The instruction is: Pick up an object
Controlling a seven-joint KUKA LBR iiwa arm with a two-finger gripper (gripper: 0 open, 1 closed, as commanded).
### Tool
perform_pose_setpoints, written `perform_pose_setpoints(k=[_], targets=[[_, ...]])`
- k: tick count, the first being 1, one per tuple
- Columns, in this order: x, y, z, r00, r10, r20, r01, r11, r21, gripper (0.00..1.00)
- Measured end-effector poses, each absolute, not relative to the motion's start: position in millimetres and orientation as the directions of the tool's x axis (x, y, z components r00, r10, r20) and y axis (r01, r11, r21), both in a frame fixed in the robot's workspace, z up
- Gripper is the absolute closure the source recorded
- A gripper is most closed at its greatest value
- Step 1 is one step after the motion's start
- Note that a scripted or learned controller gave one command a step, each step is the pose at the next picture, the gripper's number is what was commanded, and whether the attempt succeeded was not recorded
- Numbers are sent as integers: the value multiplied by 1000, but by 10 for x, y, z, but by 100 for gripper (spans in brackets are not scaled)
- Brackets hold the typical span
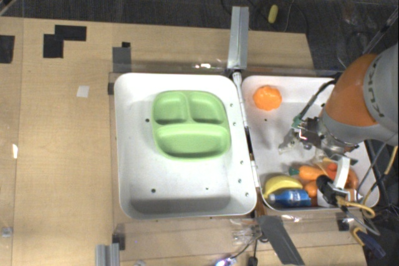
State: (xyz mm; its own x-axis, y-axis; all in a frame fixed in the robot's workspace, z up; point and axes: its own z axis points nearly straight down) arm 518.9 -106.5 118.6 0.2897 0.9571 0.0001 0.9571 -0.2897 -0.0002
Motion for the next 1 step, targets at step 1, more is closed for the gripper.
perform_pose_setpoints(k=[1], targets=[[4940, -1280, 901, 233, 972, 5, 972, -234, 19, 0]])
